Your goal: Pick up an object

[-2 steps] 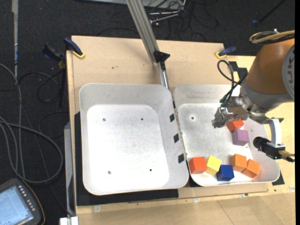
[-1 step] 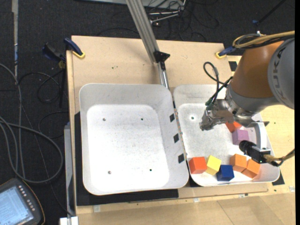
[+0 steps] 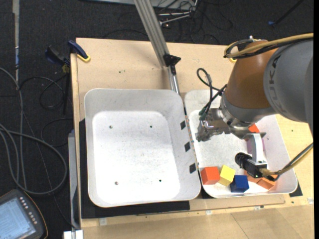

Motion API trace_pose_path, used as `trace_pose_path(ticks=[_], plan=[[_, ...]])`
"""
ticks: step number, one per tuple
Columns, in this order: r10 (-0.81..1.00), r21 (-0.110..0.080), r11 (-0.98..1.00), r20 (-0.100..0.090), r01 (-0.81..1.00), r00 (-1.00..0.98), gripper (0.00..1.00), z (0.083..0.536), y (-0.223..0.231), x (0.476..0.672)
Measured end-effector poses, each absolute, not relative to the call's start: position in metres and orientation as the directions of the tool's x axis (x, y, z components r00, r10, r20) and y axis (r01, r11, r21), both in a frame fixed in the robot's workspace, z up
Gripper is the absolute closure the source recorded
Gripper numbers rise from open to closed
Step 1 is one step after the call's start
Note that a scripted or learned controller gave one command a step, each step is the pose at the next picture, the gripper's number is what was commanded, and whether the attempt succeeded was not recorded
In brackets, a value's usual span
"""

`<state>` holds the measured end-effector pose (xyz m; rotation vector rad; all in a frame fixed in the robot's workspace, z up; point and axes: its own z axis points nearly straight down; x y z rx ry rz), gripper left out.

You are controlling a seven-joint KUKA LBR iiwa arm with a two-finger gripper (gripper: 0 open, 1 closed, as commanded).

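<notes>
I cannot tell the end effector (image 3: 205, 132) state; it should descend straight over the orange cube (image 3: 210, 175), avoiding the yellow cube (image 3: 227, 174).

You had two shallow white bins on the bench: the left bin (image 3: 99, 103) and the right bin (image 3: 286, 153). In the right one you had one orange block (image 3: 210, 175), one yellow block (image 3: 227, 174) and one blue block (image 3: 240, 183). One further orange piece (image 3: 265, 182) lay partly hidden near them.
</notes>
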<state>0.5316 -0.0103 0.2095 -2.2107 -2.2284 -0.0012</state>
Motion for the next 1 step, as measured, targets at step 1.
trace_pose_path(ticks=[1], plan=[[1.000, -0.001, 0.008, 0.002, 1.000, -0.008, 1.00, 0.2087, 0.0417, 0.5326]])
